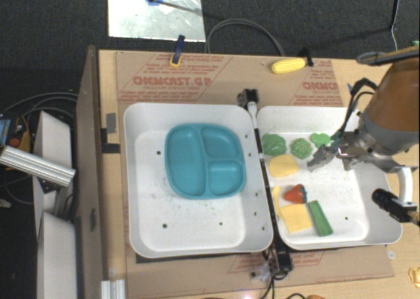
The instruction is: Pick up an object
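The right white bin (367, 216) holds several toy foods. Along its far side lie a green leafy piece (273, 143), a bumpy green piece (301, 148) and a smaller green piece (320, 139). A pale yellow lump (283, 166) lies below them. Nearer the front are a red piece with a green top (295, 193), a yellow block (295, 218) and a green bar (319, 218). My gripper (321, 158) hangs low over this bin, just right of the bumpy green piece and under the smaller green one. I see nothing held in it.
The left white bin (147, 225) carries a blue divided plate (204, 160). A ridge (262, 179) separates the two bins. A yellow object (287, 65) lies on the cardboard behind the right bin. The arm (394, 114) covers the right bin's far right corner.
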Robot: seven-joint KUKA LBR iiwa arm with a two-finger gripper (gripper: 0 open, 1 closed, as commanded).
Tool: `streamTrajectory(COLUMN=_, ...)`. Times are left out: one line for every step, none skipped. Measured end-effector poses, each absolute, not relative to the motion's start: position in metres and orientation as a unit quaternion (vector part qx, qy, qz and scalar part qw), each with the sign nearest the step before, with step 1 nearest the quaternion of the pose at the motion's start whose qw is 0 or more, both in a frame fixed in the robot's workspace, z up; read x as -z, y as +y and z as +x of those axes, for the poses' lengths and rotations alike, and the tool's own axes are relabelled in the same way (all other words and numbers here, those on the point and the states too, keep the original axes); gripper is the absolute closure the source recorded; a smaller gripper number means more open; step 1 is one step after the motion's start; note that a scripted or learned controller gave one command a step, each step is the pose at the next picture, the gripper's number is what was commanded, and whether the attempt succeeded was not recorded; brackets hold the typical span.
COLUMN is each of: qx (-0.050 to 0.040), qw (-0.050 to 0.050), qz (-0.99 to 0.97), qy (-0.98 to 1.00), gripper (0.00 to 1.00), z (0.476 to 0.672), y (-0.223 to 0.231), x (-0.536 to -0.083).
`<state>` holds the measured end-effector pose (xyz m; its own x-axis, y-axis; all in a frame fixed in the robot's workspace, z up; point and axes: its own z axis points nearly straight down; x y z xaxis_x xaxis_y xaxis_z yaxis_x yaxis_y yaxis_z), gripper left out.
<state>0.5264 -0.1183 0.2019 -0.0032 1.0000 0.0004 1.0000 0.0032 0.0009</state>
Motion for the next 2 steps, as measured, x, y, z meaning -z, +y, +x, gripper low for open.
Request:
streamTrajectory(qx=0.0001, qw=-0.002, qz=0.706, qy=0.708, gripper=0.00, z=0.495, y=-0.095, x=-0.080)
streamTrajectory(qx=-0.0003, qw=0.000, qz=0.707, qy=0.707, gripper=0.00, z=0.500, y=-0.122, x=-0.094)
